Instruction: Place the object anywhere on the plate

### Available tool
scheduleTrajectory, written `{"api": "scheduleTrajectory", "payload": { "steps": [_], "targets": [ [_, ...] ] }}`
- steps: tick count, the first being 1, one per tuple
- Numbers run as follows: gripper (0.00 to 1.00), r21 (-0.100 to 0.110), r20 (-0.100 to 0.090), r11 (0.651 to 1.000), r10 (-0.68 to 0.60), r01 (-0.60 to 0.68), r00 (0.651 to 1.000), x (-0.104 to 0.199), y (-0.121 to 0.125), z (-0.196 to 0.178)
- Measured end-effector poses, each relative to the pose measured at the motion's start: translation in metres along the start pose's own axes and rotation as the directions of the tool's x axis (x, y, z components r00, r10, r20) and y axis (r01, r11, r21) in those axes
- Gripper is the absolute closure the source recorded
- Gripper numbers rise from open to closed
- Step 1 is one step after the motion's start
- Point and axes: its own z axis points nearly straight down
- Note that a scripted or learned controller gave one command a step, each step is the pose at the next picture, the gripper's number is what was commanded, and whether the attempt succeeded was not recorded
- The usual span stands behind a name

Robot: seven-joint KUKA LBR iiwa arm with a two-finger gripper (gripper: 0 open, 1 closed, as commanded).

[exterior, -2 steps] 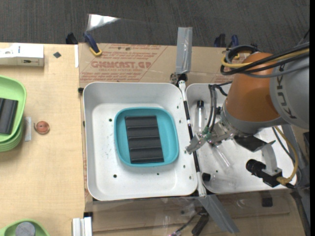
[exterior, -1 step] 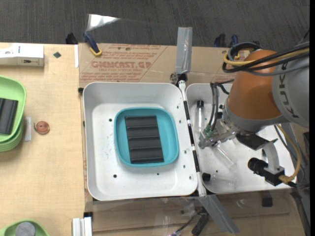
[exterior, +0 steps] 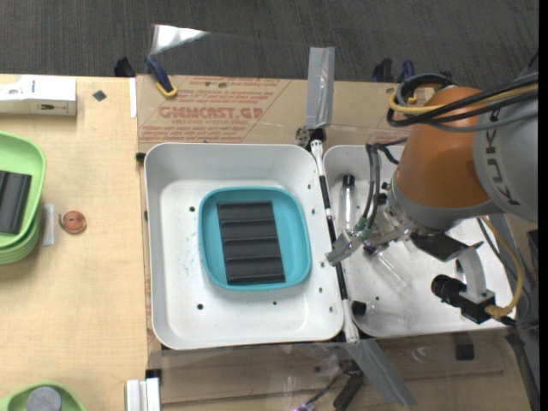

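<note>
A teal square plate (exterior: 210,229) lies in the middle of the left white bin (exterior: 171,298). A black ridged rectangular object (exterior: 251,241) rests flat on the plate, roughly centred. My gripper (exterior: 364,240) hangs under the orange wrist band (exterior: 437,165) over the left part of the right bin (exterior: 402,319), close to the divider between the bins. It is to the right of the plate and apart from the black object. A clear, glassy item (exterior: 347,193) lies in the right bin just behind the gripper.
The arm body covers much of the right bin, with a black fitting (exterior: 458,296) near its front right. On the bench at left are a green bowl (exterior: 26,174), a small orange disc (exterior: 74,222) and a white box (exterior: 38,95). Cardboard (exterior: 223,110) lies behind the bins.
</note>
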Motion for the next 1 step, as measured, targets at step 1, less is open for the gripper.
{"api": "scheduleTrajectory", "payload": {
  "steps": [1],
  "targets": [
    [1.0, 0.001, 0.001, 1.0, 0.003, -0.003, 1.0, -0.0018, 0.0002, -0.008]
  ]
}}
